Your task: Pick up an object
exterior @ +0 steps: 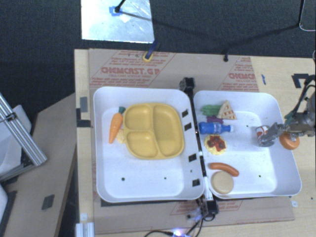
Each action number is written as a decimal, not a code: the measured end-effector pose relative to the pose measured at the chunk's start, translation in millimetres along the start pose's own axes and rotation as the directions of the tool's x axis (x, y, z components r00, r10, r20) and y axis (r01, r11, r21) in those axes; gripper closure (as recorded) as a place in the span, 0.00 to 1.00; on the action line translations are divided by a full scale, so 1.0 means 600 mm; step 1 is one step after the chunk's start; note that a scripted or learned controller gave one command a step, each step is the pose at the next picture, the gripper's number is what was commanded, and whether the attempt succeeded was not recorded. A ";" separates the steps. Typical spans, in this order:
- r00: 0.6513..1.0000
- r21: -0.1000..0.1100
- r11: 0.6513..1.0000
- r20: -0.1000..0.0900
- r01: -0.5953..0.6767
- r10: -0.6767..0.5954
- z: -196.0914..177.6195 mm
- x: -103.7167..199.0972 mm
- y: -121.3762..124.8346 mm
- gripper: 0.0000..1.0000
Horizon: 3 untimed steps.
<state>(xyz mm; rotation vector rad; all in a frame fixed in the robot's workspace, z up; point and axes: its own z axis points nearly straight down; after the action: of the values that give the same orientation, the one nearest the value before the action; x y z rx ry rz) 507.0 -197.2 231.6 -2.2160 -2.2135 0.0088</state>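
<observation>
The right bin holds several toy foods. A pizza slice lies at the back beside a green leafy piece and a small purple piece. A blue bottle lies on its side near the divider. In front of it sit a red and yellow food piece, a sausage and a round tan bun. My gripper is low over the right side of this bin, well right of the bottle, with a small red and white spot at its tip.
The left bin holds a yellow divided plate and a carrot at its left. The arm's orange band hangs over the right bin's right rim. Black clips line the divider between the bins.
</observation>
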 end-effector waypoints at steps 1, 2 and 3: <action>1.000 -0.012 1.000 0.003 0.004 -0.004 -0.011 0.001 0.004 0.00; 1.000 -0.008 1.000 0.002 0.002 -0.002 0.091 -0.006 -0.001 0.00; 1.000 -0.008 1.000 0.001 0.002 -0.002 0.161 -0.007 -0.003 0.00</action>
<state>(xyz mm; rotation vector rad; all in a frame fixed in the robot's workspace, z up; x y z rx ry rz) 504.5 -201.4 135.3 -2.2184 -2.2206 0.0010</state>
